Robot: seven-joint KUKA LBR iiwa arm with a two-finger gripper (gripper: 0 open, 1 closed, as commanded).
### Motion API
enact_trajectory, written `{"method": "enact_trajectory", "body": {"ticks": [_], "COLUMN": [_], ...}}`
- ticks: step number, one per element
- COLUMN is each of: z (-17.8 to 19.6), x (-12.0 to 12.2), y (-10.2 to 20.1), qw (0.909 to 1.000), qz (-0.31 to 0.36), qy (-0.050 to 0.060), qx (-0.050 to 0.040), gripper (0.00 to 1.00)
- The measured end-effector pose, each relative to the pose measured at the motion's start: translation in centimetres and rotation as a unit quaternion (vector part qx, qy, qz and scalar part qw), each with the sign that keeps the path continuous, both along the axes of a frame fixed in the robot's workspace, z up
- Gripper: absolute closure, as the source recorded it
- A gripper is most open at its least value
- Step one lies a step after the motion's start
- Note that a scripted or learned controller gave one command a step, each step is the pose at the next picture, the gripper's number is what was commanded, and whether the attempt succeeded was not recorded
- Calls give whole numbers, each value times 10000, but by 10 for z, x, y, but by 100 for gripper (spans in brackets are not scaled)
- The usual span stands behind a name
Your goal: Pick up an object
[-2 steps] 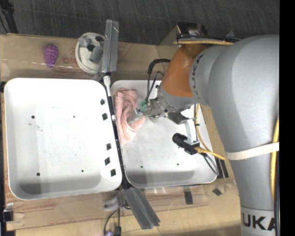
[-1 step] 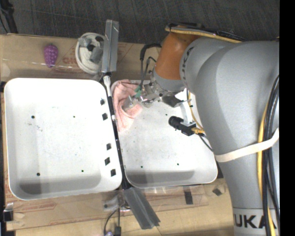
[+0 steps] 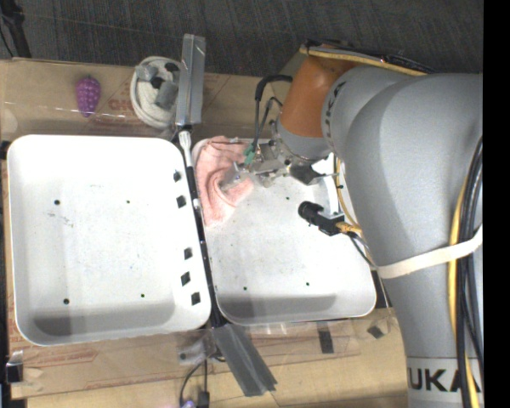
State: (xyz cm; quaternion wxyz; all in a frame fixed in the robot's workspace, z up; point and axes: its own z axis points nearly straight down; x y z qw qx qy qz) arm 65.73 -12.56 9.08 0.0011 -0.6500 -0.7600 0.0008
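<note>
Looking down, camera view: I see my arm (image 3: 408, 168) reaching in from the right over the right bin (image 3: 323, 300).
Cloth: a pink cloth (image 3: 217, 181) lies crumpled in that bin's upper left corner, pressed against the divider wall, likely why the wrist tilts in.
Gripper (image 3: 253, 167): its tip sits at the cloth's right edge, touching or just over the folds.
Jaws: I cannot tell how wide they stand, or whether any fabric is caught.
Left bin (image 3: 34, 228): apart from my approach.
Desk (image 3: 42, 87): a purple object (image 3: 87, 94) lies outside the bins, so it is not a target.
</note>
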Motion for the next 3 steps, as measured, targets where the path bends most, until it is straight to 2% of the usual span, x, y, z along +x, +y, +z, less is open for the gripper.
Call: {"method": "enact_trajectory", "body": {"ticks": [1, 2, 3], "z": [12, -1, 0], "x": [0, -14, -32], "y": [-62, -6, 19], "qw": [9978, 9902, 9843], "qz": [670, 1393, 1768], "qy": [-5, 7, 1], "qx": [1, 7, -5], "gripper": [0, 0, 0]}}
